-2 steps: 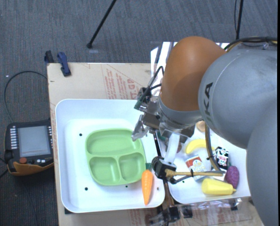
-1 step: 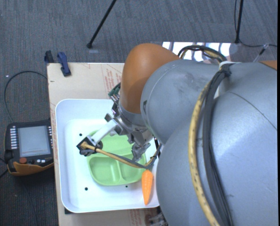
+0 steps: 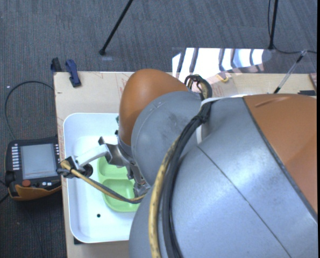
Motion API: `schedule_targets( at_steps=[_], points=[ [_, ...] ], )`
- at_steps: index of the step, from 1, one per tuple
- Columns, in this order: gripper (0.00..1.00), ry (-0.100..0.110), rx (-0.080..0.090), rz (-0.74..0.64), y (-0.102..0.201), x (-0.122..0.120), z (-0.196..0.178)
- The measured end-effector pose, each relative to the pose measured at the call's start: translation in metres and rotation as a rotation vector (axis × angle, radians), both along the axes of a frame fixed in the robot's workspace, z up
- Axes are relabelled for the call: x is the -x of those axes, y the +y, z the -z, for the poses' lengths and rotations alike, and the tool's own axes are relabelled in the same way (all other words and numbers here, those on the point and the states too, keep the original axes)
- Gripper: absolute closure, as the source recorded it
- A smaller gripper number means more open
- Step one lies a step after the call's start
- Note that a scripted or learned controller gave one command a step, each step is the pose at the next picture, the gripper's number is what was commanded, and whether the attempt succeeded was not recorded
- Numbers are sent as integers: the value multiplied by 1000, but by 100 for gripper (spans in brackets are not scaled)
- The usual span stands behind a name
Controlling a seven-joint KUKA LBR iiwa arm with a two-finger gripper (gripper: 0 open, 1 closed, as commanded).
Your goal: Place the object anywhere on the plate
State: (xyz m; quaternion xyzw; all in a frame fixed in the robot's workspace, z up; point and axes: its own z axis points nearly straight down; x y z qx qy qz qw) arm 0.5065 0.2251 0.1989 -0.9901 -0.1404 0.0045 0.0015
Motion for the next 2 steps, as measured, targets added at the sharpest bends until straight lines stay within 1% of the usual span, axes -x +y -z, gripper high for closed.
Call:
schedule_targets(
  at_steps=[1,2],
  points=[
    [100,0,0,16,-5,-3,-10],
    [100,-16,-5,39,-10,-87,-171]
  ],
)
